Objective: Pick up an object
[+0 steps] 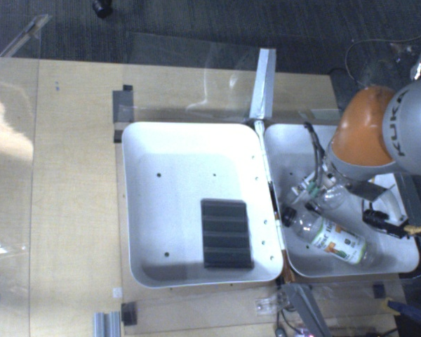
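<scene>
A clear plastic bottle (331, 238) with a green and white label lies on its side in the right bin (288, 149), its dark cap pointing left toward the divider. A black ribbed block (226, 234) lies flat in the left bin (168, 160), near its front right. My gripper (311, 192) hangs low in the right bin, just above and behind the bottle's neck end, under the orange-banded wrist (361, 135). The gripper's tip blends with the clear bottle, so contact between them cannot be judged.
The arm's grey body and cables cover the right bin's right side. A metal divider rail (263, 83) rises behind the seam between the bins. A clear panel stands over the wooden bench at the left.
</scene>
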You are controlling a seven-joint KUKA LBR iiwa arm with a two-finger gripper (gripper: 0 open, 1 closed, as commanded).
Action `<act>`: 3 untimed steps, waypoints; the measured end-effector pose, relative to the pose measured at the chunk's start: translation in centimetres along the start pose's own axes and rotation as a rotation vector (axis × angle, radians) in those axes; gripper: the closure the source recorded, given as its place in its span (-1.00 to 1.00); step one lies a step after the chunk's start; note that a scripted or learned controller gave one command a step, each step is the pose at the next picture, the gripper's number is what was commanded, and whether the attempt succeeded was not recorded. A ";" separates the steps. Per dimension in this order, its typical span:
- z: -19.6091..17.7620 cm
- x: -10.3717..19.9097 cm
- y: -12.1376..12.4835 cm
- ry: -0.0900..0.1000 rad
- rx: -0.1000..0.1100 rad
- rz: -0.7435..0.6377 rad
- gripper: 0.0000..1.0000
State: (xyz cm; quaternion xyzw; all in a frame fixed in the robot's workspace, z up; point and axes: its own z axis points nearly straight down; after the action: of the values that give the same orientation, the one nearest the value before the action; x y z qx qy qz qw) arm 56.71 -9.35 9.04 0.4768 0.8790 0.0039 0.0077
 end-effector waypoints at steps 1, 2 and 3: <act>0.2 -3.9 3.2 0.002 0.004 0.140 -1.00; 0.4 -4.5 7.6 0.008 0.014 -0.007 -1.00; -2.4 -3.8 2.6 0.006 0.008 -0.030 -1.00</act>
State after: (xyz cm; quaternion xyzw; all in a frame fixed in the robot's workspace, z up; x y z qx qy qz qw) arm 60.95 -11.08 11.50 0.4635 0.8861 0.0016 0.0033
